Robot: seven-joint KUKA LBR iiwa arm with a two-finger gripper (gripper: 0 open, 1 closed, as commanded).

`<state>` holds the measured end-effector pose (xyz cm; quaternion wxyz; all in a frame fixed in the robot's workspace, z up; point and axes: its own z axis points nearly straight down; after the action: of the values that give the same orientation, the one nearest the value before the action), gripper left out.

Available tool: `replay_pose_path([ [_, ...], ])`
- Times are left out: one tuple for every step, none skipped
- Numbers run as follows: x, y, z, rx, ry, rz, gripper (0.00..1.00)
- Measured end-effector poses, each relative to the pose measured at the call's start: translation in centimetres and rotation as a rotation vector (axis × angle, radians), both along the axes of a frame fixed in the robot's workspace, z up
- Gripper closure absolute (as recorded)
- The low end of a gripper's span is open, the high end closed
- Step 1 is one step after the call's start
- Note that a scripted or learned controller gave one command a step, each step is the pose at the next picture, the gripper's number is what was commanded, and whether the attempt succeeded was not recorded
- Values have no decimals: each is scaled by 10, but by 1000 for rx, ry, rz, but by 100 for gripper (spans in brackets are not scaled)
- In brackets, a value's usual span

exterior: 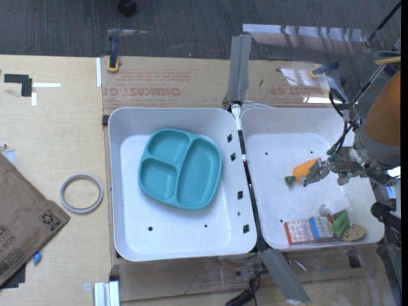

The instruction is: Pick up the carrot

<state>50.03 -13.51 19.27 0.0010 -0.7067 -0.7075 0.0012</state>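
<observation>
Carrot (305,169) first: we find it lying on the floor of the right bin (280,139), a little above the middle, tilted so that its orange body points up and right while its green stalk end sits lower, at the left. The gripper (317,173) is right at the orange end, its dark fingertip lying over or against that end. We cannot tell from this slanted view whether the fingers are spread or pressed together, nor whether the carrot sits between them, so we do not count it as held. We judge that the arm (382,116), reaching in from the right, came to this end simply because it is the nearer one; a grip so close to the tip could let the carrot slip or swing when lifted.

Well apart from it, along the bin's lower edge, lie a red and white packet (307,230), a green piece (340,221) and a tan cookie (352,233), close together and touching one another. They are out of the way, so we expect no trouble from them.

In the left bin (127,190) a teal divided plate (180,169) lies flat. Outside the bins, on the bench, we see a tape ring (81,192) and part of a cardboard box (25,225).
</observation>
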Motion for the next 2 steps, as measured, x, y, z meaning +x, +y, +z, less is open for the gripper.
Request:
replay_pose_path([
  [71,-3,-50,0,-1,28,0],
  [85,-32,-101,0,-2,-18,0],
])
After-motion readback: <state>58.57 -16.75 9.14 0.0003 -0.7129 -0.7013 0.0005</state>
